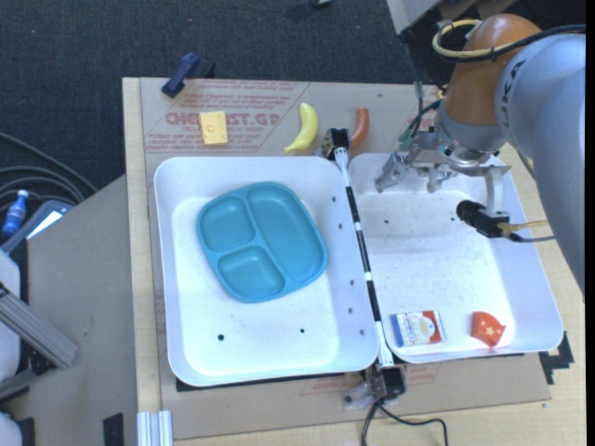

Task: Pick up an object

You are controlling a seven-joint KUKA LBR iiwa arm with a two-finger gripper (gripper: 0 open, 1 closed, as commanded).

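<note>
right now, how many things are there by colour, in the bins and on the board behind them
Blue: 1, the divided plate in the left bin
Yellow: 2, the banana and the square tag
Orange-red: 2, the chili pepper and the small red piece
White with red and blue: 1, the small packet
Total: 6

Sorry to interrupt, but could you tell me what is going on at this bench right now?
A grey robot arm reaches in from the right, its claw above the far end of the right bin, with nothing visibly held. A small carton and a red piece lie at that bin's near end. The left bin holds a blue divided plate. A toy banana lies on the bench behind the bins.
</note>
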